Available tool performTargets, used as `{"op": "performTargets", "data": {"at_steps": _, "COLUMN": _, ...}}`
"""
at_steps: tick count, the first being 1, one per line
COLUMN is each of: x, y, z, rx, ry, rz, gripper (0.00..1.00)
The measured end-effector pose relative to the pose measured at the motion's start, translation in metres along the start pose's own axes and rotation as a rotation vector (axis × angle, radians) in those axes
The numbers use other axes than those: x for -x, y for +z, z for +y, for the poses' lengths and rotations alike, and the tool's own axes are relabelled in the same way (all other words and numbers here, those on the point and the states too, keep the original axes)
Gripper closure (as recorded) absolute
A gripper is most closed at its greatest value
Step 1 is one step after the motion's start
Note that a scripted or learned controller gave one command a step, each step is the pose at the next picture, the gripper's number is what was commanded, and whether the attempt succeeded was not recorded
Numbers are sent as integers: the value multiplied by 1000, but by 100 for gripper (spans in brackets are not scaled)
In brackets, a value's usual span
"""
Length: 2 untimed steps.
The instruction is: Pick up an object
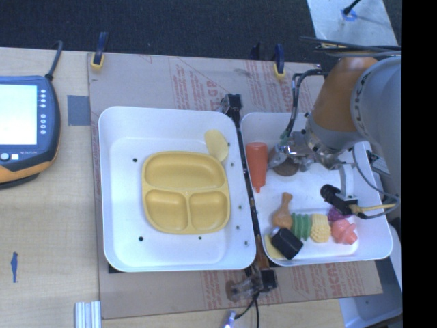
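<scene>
The grey arm enters from three o'clock and bends toward nine o'clock, its orange band facing twelve o'clock above the wrist. The wrist points steeply downward, cables looping round it. The gripper hangs low beneath it; how its jaws stand cannot be made out

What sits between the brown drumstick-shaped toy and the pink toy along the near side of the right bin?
In the camera view, a green ridged toy and a yellow corn piece lie side by side between the drumstick toy and the pink toy.
</scene>
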<state>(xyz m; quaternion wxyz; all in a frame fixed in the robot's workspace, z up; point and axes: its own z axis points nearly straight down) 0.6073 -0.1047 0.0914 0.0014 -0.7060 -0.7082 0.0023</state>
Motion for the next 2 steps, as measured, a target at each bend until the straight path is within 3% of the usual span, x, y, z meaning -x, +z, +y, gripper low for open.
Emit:
{"op": "performTargets", "data": {"at_steps": 1, "x": -1, "y": -1, "z": 49, "rx": 3, "ry": 0, "rz": 1, "gripper": 0}}
{"op": "performTargets", "data": {"at_steps": 2, "x": 0, "y": -13, "z": 50, "rx": 4, "ry": -4, "rz": 1, "gripper": 100}}
